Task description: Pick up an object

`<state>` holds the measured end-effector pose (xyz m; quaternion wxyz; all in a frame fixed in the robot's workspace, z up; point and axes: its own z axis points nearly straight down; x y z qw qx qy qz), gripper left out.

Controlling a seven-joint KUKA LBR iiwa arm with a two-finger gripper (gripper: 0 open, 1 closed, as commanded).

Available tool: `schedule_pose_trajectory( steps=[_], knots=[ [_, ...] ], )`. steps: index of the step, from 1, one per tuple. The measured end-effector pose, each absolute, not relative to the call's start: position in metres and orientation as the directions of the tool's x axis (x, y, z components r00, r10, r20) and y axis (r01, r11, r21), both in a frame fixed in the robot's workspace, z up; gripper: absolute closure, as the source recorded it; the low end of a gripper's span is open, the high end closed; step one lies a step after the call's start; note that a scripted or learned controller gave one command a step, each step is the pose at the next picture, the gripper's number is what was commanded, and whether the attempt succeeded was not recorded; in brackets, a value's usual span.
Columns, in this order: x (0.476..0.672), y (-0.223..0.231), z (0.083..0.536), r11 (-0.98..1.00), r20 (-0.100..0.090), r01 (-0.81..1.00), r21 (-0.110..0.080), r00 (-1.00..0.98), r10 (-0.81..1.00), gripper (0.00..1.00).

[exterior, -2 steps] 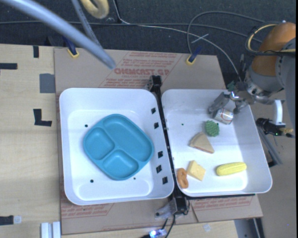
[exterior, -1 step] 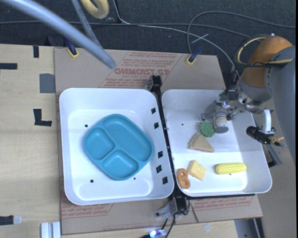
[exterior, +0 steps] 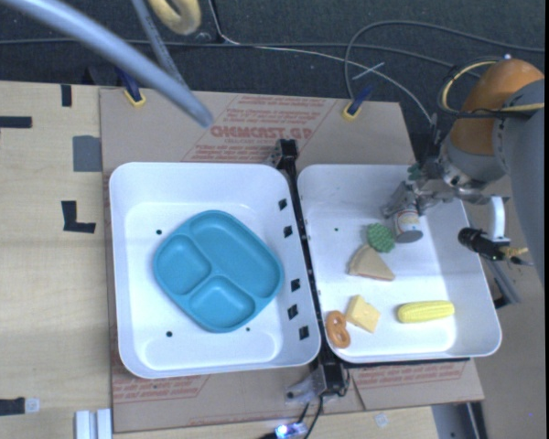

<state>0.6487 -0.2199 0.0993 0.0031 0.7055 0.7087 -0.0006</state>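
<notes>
Nothing lifted at this point; the pick was not yet made. The gripper (exterior: 404, 216) hung low over the far part of the right bin (exterior: 476, 341), just right of the green piece (exterior: 380, 237). Whether it was open or closed could not be told from above. The tan wedge (exterior: 371, 263) lay nearer, with the yellow block (exterior: 363, 315), corn cob (exterior: 425, 312) and orange ring (exterior: 337, 329) beyond reach. The left bin (exterior: 128, 245) held a blue tray (exterior: 218, 270).

arm (exterior: 522, 126) cut off at right, end effector (exterior: 404, 219) fingers unclear
</notes>
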Motion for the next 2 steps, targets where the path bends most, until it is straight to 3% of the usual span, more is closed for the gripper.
schedule_pose_trajectory(
  steps=[1, 2],
  knots=[
    [0.66, -0.222, 0.154, 0.002, -0.002, 1.0, 0.005, -0.002, 1.0, 1.0],
    [0.658, -0.214, 0.202, 0.002, -0.001, 1.0, 0.004, -0.002, 1.0, 1.0]
  ],
)
